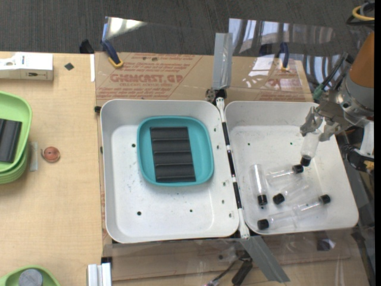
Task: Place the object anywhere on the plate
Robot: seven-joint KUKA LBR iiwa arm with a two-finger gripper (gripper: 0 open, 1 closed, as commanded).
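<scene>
A teal square plate (204, 154) lies in the left bin (119, 189) and carries a dark ridged insert (172, 154). Over the upper right of the right bin (250, 124), my gripper (317, 130) is shut on the top end of a clear tube (309, 148). The tube hangs tilted, with its black cap (306, 159) pointing down, just above the bin floor. Several more clear tubes with black caps (280, 198) lie loose in the lower half of that bin.
The raised rims where the two bins meet (229, 165) stand between the gripper and the plate. A green tray (13, 139) and a small red disc (51, 154) are on the bench at far left. Cardboard (155, 76) lies behind the bins.
</scene>
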